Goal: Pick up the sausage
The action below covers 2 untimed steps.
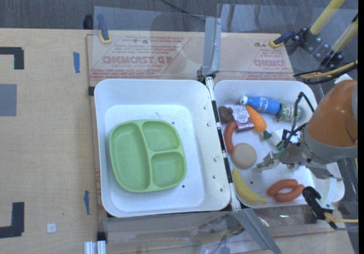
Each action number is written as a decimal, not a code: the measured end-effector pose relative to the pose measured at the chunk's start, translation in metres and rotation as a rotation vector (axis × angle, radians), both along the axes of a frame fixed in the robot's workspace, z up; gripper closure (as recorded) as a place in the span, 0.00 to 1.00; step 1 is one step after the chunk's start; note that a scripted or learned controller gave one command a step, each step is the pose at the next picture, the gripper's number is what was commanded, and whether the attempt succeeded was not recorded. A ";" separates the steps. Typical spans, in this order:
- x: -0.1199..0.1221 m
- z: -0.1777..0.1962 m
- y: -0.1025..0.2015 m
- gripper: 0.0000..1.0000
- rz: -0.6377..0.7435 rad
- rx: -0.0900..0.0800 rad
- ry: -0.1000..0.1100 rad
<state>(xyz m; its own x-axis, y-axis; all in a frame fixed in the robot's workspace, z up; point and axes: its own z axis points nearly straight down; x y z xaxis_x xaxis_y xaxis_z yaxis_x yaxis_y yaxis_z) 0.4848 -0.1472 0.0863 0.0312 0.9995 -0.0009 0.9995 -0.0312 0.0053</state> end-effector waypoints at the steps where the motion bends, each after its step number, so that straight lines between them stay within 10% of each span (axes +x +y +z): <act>1: 0.000 0.000 0.000 0.00 0.000 0.000 0.000; 2: 0.000 0.000 0.000 0.00 0.000 0.000 0.000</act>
